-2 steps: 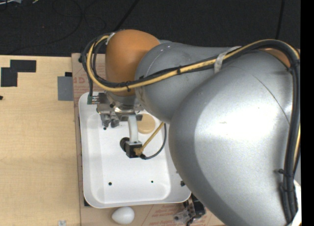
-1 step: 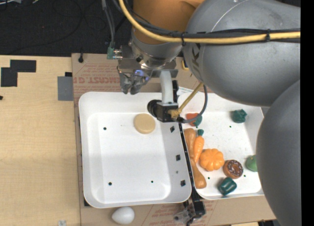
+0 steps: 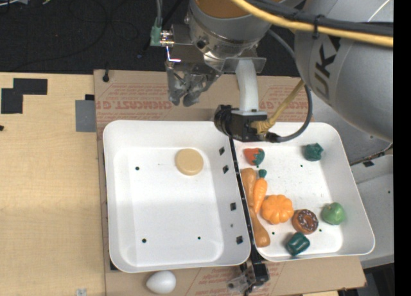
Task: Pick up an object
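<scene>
Camera view puts you above two white bins side by side on the surface. Your left bin (image 3: 128, 237) holds a round tan disc (image 3: 190, 162) near its far rim, with bare white floor all around it, so you have wide room there. Your right bin (image 3: 350, 179) is crowded along the shared wall: a long tan piece (image 3: 255, 221) and an orange carrot (image 3: 259, 193) lie against that wall, touching each other, and a small pumpkin (image 3: 277, 208) sits just beside them. A brown donut (image 3: 305, 221) is next to the pumpkin, with a dark green piece (image 3: 297, 244) near the front rim and a light green piece (image 3: 332, 213) toward the right wall. A red-and-green piece (image 3: 254, 156) lies near the far wall, and a teal piece (image 3: 313, 152) sits apart in the far right corner. A white egg (image 3: 160, 282) rests on the cardboard, outside the left bin's front rim.

Your claw (image 3: 186, 89) hangs beyond the far rim of the left bin, over the cardboard, well apart from every object. Its fingers look close together, and nothing sits between them.
</scene>
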You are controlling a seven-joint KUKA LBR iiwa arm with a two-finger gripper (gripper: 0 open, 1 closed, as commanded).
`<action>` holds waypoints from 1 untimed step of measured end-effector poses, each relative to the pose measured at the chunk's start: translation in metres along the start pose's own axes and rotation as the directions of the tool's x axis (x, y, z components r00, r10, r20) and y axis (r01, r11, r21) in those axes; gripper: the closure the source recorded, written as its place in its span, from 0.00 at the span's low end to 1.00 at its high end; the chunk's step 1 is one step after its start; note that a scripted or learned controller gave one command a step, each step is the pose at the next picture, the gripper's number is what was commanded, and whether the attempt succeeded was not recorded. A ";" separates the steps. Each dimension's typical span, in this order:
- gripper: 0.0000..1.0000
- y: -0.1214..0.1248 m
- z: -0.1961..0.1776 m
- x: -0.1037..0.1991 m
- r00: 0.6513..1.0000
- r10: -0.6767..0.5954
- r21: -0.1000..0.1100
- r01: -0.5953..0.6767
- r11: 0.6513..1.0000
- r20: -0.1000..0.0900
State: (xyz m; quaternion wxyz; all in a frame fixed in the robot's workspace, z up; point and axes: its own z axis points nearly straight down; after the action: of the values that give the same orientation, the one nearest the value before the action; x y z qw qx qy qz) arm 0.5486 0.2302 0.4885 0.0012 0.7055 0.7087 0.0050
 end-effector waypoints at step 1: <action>1.00 -0.024 -0.053 0.014 1.000 0.001 0.007 -0.001 1.000 0.004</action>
State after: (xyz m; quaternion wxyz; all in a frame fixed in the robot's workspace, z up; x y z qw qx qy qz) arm 0.5236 0.2438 0.5415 0.0000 0.7059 0.7083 0.0013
